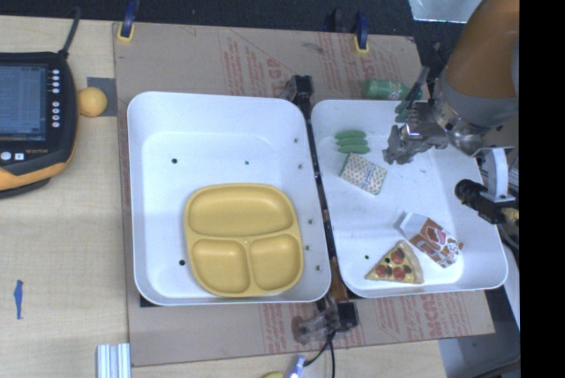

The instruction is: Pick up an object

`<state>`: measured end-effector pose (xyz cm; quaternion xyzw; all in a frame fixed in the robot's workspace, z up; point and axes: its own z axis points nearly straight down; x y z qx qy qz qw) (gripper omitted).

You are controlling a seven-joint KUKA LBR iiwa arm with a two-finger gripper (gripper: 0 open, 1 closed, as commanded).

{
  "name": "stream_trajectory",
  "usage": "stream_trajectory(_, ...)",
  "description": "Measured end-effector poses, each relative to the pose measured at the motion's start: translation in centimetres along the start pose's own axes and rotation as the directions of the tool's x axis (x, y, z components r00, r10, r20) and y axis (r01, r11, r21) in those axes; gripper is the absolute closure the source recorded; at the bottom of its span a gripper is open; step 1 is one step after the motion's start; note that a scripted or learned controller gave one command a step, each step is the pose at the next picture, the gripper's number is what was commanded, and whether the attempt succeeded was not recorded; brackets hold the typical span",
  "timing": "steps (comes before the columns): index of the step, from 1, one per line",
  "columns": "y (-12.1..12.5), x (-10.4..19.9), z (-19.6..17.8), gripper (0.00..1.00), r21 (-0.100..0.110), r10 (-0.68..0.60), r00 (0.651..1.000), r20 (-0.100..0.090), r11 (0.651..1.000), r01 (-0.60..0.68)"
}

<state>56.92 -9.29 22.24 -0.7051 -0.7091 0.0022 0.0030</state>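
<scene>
In the right bin [468, 279] lie a green pea pod [351, 140], a small patterned packet [365, 173], a pizza slice [396, 265] and a red-and-white patterned box [432, 240]. My gripper [402, 148] hangs low over the bin's upper part, just right of the packet and the pea pod. Nothing shows between its fingers. The left bin [159, 129] holds a yellow divided plate [244, 238].
A green object [385, 89] lies on the cardboard outside the right bin's far edge. A teach pendant [31, 120] and a yellow ball [92, 101] sit at the left on the bench. Clamps hold the cardboard at its far edge.
</scene>
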Motion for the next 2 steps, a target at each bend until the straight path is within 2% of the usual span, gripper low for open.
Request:
stream_trajectory(1, 0.7, -2.8, 3.3, 1.0, -0.003, 0.002, 1.0, 0.002, 1.0, -0.002)
stream_trajectory(2, 0.7, -2.8, 2.3, 1.0, -0.002, 0.0, 1.0, 0.002, 1.0, 0.0)
